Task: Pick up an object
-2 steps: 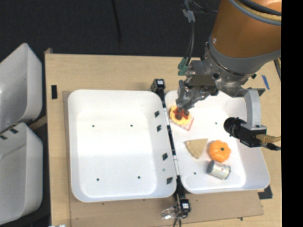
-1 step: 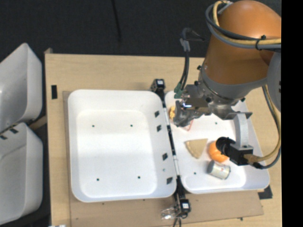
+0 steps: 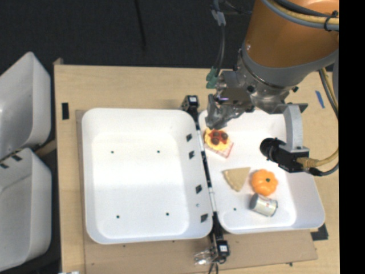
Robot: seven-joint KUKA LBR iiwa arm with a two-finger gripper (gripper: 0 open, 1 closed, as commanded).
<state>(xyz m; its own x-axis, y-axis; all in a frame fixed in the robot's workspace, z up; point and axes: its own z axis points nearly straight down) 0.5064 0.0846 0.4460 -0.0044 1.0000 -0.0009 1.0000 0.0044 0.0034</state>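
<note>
The orange band [image 3: 296, 21] of the arm is seen closest to the lens, at the upper right, with the grey wrist below it. The gripper [image 3: 215, 120] is lowered over the far left corner of the right bin [image 3: 305, 207]; whether it is spread or pressed together cannot be told. Just below it, a small pastry with red topping [image 3: 218, 142] is seen near the bin's left wall. Nearer the front, a tan wedge [image 3: 236, 178], a small orange pumpkin [image 3: 264, 182] and a silver can [image 3: 263, 205] are clustered. The left bin [image 3: 91, 170] is set alongside on the wooden surface [image 3: 125, 81]
</note>
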